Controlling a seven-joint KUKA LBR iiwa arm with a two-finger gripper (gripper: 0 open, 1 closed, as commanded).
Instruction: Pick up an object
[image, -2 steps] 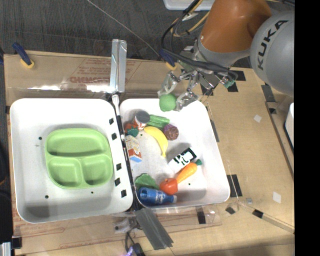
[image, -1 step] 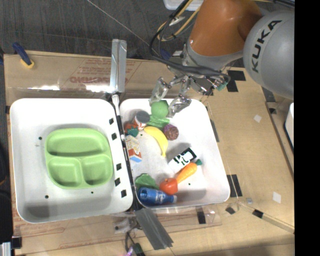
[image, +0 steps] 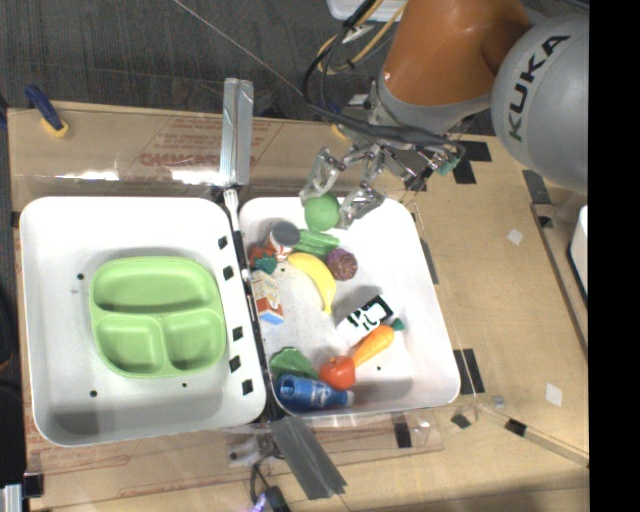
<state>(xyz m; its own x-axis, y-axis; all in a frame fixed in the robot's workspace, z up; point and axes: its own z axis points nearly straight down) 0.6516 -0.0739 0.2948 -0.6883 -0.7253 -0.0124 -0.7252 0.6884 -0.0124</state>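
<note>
The arm (image: 470, 60), cropped by the frame's top, is hanging over the right bin (image: 425, 300), its gripper (image: 335, 205) clasping a green ball (image: 322, 213) above the banana (image: 316, 278) and a half-hidden blue bottle (image: 310, 392).

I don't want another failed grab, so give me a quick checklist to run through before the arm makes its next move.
1. Gripper over the right bin: ok.
2. Green ball between the fingers: ok, it sits between them.
3. Grip firm enough to lift: cannot tell.
4. Ball free of the banana and purple fruit: ok, apart.
5. Drop spot, green tray in the left bin: ok.
</note>
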